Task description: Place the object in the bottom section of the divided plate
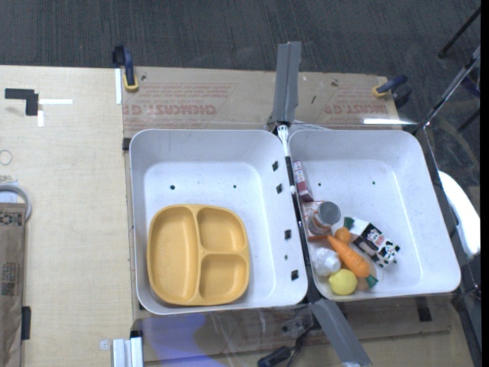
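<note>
- Two white bins are sitting side by side: the left bin (153, 167) is holding the yellow divided plate (199, 254), its bottom section facing the near rim
- The right bin (397, 167) is holding the objects, clustered at its near-left corner, just across the shared wall from the plate
- The carrot (349, 255) is lying slantwise there, beside the lemon (343, 282)
- The gripper's state: I cannot tell

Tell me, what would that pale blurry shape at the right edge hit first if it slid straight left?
Likely the right bin's rim, then the black-and-white toy; its height is unclear from here.
</note>
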